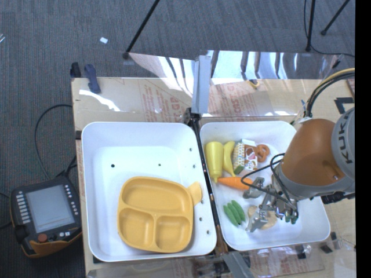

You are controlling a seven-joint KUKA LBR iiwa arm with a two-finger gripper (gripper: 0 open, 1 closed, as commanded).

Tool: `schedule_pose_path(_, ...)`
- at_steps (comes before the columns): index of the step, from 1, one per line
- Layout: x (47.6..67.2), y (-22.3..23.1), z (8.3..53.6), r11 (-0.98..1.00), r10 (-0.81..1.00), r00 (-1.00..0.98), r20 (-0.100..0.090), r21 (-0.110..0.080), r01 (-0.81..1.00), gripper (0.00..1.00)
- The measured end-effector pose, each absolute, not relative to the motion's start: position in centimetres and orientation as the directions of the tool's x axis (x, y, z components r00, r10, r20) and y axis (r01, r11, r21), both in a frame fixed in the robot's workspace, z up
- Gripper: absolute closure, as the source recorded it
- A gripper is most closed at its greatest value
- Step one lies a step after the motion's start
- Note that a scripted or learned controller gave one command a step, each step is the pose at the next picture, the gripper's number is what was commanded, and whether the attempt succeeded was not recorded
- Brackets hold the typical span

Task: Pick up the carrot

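Observation:
The carrot (pixel 234 183) is orange and lies flat in the right bin (pixel 310 227), near its middle, pointing left. My gripper (pixel 260 208) hangs over the bin just right of and slightly in front of the carrot's thick end. It is open and the carrot lies outside its fingers. A small tan item (pixel 265 221) lies partly under the gripper.
Around the carrot lie two yellow toy foods (pixel 215 158), a printed packet (pixel 248 155), a pretzel (pixel 261 151) and green pea pods (pixel 234 212). The left bin (pixel 101 149) holds a yellow divided plate (pixel 155 214). A teach pendant (pixel 43 213) sits off the bench at left.

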State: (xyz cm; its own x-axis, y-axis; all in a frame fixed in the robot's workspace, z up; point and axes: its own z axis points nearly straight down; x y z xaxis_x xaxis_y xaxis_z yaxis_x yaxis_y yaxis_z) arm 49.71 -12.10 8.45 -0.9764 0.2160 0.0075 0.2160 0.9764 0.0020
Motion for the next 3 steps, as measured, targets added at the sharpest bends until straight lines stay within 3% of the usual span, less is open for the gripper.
schedule_pose_path(1, 59.3, -9.8, 8.9, 0.97, 0.242, -0.97, -0.004, 0.002, 0.242, 0.0)
schedule_pose_path(2, 62.2, -11.0, 8.9, 0.857, 0.516, -0.857, 0.004, -0.001, 0.516, 0.0)
schedule_pose_path(3, 62.5, -10.6, 10.0, 0.861, 0.509, -0.861, -0.002, 0.002, 0.509, 1.0)
